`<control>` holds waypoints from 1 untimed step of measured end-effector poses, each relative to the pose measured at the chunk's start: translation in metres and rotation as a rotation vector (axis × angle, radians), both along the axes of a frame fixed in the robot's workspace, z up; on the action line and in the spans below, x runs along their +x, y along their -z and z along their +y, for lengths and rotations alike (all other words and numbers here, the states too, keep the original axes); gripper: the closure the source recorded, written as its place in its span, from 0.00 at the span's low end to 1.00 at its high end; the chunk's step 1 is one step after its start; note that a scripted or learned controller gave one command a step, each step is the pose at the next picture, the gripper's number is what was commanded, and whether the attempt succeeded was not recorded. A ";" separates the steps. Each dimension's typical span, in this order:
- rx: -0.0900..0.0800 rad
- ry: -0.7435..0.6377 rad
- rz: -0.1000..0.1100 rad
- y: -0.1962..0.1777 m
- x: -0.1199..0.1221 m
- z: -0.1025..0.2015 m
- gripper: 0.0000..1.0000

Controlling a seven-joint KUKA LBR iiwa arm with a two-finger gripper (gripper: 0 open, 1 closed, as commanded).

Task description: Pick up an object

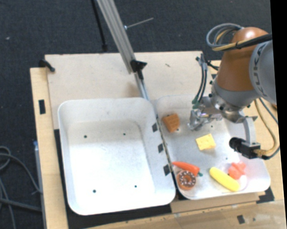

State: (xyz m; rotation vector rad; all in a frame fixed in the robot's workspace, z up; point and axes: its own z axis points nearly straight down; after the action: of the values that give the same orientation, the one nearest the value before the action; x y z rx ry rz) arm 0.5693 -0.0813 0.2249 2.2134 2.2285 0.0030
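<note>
From above, the gripper [197, 120] hangs low in the right bin [246, 185], between the brown block [171, 123] and the yellow sponge [206, 142]; how far it is open cannot be told. Carrot [185, 166], doughnut [187, 180], banana [224, 179] lie along the near edge

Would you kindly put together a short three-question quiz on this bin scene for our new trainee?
1. True or false: the hand hangs over the right bin.
2. Which item lies nearest the hand? A) banana B) yellow block C) donut
3. Fill in: the carrot lies right beside the ____.

Key: 1 true; 2 B; 3 donut.
</note>
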 end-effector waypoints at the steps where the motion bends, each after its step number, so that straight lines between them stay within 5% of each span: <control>1: 0.001 -0.001 -0.001 -0.014 0.008 0.053 1.00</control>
State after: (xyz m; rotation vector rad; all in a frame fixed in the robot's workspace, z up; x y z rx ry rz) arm 0.5773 -0.0288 0.2388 2.2120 2.2298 0.0047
